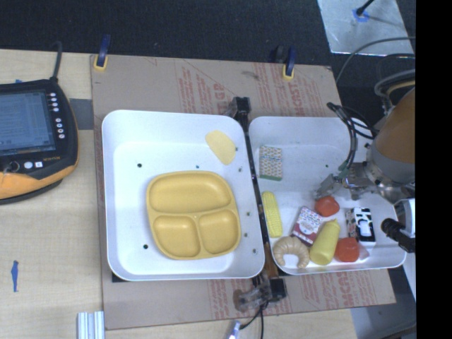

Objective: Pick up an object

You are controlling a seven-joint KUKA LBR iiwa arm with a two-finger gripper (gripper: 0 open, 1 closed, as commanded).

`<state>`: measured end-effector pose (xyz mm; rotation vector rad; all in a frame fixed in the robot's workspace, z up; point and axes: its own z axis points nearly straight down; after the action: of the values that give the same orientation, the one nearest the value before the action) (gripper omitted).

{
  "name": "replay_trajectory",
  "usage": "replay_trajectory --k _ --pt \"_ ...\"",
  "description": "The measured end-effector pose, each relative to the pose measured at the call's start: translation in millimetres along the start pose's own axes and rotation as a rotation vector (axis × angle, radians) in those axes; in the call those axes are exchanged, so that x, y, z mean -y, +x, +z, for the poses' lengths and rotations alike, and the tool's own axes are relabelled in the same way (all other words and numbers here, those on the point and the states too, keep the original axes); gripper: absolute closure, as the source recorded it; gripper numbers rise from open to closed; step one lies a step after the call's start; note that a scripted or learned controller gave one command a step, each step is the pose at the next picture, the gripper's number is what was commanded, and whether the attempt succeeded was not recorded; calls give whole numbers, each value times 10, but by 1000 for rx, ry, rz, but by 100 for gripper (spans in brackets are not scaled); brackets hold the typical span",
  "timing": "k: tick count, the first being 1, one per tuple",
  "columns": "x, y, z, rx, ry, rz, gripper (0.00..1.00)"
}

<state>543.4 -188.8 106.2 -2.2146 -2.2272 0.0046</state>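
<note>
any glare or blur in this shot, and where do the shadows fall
Camera view: soft overall, small print on the red packet unreadable; no harsh glare, though the white bins are bright; the yellow tray casts a faint shadow, and the floor at the top is very dark.

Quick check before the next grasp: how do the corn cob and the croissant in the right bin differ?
The corn cob is yellow, straight and narrow, lying lengthwise along the right bin's left wall. The croissant is tan, curved into an arch and stubbier, sitting at the front wall. The corn cob lies apart from other items; the croissant touches the yellow bottle. Both lie flat in that bin.
</note>
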Motion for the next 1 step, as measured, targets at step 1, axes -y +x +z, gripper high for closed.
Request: replay_trajectory --k 1 --pt "29 292 144 -1 2 -1 0"
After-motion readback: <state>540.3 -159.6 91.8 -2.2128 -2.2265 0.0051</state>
